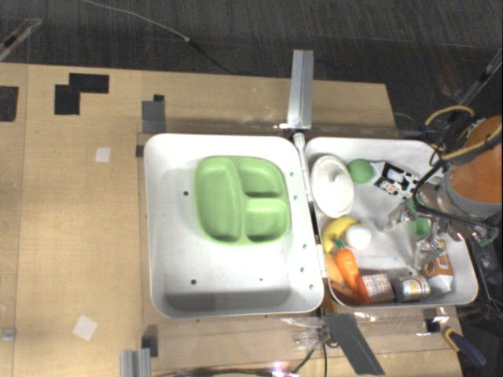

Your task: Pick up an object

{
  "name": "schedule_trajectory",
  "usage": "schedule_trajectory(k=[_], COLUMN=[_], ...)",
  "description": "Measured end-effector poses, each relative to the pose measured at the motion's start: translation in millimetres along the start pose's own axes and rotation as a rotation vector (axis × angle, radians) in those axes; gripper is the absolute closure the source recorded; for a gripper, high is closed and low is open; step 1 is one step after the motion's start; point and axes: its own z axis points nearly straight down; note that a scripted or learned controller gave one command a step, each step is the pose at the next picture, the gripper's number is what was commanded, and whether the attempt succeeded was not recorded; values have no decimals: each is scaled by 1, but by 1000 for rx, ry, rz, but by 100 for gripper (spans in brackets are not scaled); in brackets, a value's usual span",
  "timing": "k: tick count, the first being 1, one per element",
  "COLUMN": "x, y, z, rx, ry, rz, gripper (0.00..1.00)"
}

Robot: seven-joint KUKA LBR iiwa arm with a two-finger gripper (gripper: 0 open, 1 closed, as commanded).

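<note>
The arm [475, 171] is seen entering from the right, with its gripper [420, 225] lowered into the right bin [464, 293]; whether the jaws are open or closed cannot be told, since the metal parts there are blurred against the clutter. A failed grasp is judged the main risk: the things in this bin are crowded together, so a neighbour could be nudged or two things pinched at once, and the round ones would likely roll or slip away. In the right bin a white bowl [332, 185] is placed at the upper left, with a green ball [361, 170] just beside it and a black-and-white patterned card [395, 179] further right. Lower down, a banana [336, 229], a white ball [358, 236] and a carrot [346, 267] are packed close, while a can [378, 287] and a silvery can [411, 289] lie along the near wall. A small green thing [422, 227] sits right by the gripper and seems the likeliest target. The left bin [177, 289] is occupied by a green divided tray [240, 199] alone.
</note>
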Motion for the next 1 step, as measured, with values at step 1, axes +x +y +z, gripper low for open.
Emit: schedule_trajectory(k=[1], x=[-18], y=[-8], z=[1], rx=[0], ry=[0], rz=[13], gripper=[0])
